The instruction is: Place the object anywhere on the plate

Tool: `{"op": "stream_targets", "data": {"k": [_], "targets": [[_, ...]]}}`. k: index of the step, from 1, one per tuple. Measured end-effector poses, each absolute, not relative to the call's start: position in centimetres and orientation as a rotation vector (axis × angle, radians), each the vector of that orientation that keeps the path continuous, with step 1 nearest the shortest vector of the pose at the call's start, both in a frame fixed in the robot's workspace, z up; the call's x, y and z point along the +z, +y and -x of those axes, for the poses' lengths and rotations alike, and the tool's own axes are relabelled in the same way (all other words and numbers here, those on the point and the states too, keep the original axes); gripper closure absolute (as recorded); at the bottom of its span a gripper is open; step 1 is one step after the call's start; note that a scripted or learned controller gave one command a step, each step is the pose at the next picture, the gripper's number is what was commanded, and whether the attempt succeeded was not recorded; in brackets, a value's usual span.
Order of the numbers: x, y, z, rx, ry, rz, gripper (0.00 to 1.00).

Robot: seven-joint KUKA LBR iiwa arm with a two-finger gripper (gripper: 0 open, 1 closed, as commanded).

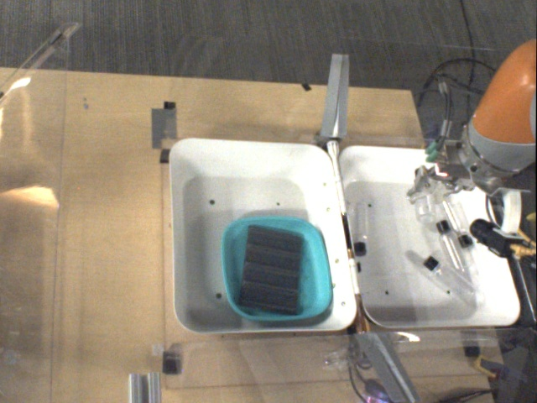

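A dark grey ribbed block [272,269] lies flat on the teal plate [317,263], which sits in the near half of the left bin [193,225]. The block sits inside the plate's rim, slightly left of its middle. My gripper [438,244] hangs over the right bin [390,300], well to the right of the plate and apart from the block. Its clear fingers stand open with nothing between them. The arm's orange band [508,99] shows at the upper right.
A grey metal divider post [336,99] rises behind the seam between the two bins. Cables [445,91] trail near the arm at the back right. The wooden bench [84,225] spreads to the left of the bins.
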State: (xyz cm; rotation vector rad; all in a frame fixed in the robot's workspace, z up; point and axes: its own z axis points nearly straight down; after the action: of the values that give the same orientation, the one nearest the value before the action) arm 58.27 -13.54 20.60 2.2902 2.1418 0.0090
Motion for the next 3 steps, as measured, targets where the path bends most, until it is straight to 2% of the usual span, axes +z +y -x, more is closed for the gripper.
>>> {"op": "stream_targets", "data": {"k": [1, 2, 3], "targets": [[18.5, -4.1, -56.0, 0.004, 2.372, -2.056, 1.0], [19.6, 3.0, -54.0, 0.005, 2.468, -1.94, 1.0], [19.6, 3.0, -54.0, 0.006, 2.467, -1.941, 0.0]]}}
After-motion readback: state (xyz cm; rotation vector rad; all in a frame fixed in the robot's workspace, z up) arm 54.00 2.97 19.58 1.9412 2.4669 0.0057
